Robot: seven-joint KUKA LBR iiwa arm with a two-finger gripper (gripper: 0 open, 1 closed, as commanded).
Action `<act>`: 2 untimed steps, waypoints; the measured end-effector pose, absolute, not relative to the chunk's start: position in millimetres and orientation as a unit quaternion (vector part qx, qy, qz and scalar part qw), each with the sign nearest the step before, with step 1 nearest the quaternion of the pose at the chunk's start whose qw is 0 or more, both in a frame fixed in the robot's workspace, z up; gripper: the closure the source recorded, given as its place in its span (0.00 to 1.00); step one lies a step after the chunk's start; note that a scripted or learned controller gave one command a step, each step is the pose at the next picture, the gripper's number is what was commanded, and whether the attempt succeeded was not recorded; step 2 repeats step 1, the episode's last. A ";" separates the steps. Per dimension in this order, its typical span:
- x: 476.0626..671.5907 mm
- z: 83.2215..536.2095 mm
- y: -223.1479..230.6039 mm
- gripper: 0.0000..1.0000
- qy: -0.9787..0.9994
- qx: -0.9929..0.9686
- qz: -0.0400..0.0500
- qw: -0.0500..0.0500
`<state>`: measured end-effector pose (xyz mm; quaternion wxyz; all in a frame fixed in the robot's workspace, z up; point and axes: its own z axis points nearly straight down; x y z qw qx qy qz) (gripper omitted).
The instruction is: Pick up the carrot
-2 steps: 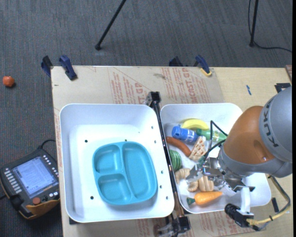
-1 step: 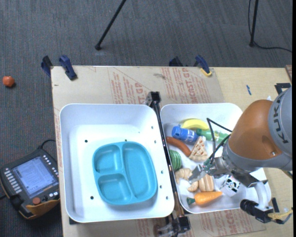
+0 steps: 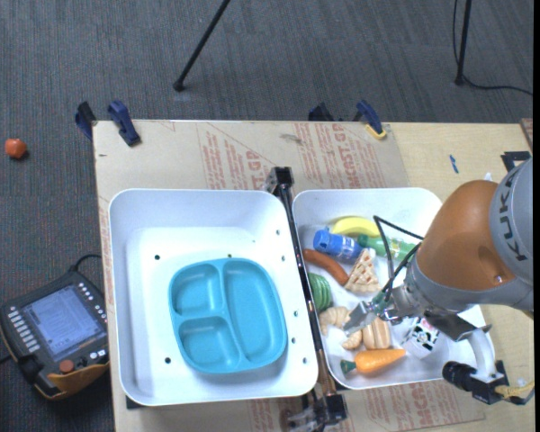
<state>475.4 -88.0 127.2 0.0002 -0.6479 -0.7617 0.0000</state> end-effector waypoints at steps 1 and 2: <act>476.1 88.7 -89.7 0.00 -0.836 -0.549 -0.001 0.000; 476.1 88.7 -89.7 0.00 -0.836 -0.549 -0.001 0.000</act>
